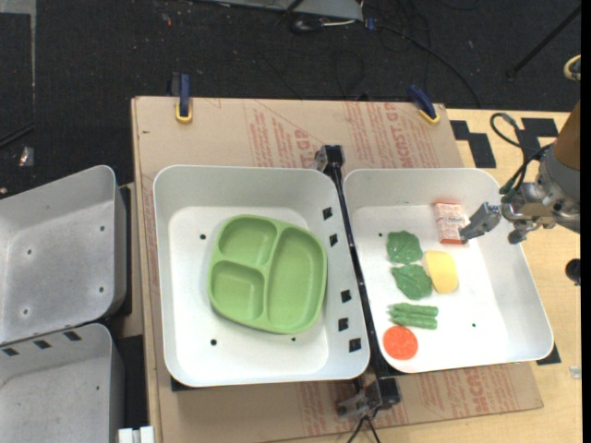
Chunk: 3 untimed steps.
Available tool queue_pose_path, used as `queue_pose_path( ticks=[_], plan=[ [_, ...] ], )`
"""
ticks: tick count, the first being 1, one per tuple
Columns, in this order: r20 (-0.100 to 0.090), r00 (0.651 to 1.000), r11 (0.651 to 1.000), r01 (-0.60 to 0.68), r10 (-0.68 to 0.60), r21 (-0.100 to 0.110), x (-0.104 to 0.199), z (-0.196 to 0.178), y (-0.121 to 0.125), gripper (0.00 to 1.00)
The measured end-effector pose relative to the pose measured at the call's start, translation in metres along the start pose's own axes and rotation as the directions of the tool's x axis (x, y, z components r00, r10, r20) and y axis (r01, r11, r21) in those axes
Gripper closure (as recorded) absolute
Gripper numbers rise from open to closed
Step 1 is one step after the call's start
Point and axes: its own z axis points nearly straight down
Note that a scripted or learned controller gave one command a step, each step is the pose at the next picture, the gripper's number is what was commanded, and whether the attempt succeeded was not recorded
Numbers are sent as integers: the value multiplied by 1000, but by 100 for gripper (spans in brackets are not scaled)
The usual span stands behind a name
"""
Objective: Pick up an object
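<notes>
The right bin (517, 330) holds several toy foods. A small red and white packet (450, 221) lies near its far side. Two green leafy pieces (403, 245) (412, 281) sit beside a yellow block (442, 271). A green bean pod (414, 316) and an orange-red disc (400, 341) lie towards the front. My gripper (497, 226) hangs over the bin's right part, just right of the packet, with its fingers open and nothing between them.
A green divided plate (269, 273) lies in the left bin (175, 340). A black divider (346, 257) runs between the bins. Grey metal trays (55, 247) sit off the bench to the left.
</notes>
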Motion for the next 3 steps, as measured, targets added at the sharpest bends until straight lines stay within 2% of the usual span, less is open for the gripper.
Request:
queue_pose_path(
  ticks=[2,3],
  plan=[
    [-1,1000,1000,-3,3,3,-9,114,-3,0],
    [0,1000,1000,-2,2,-3,-9,123,-2,0]
  ],
)
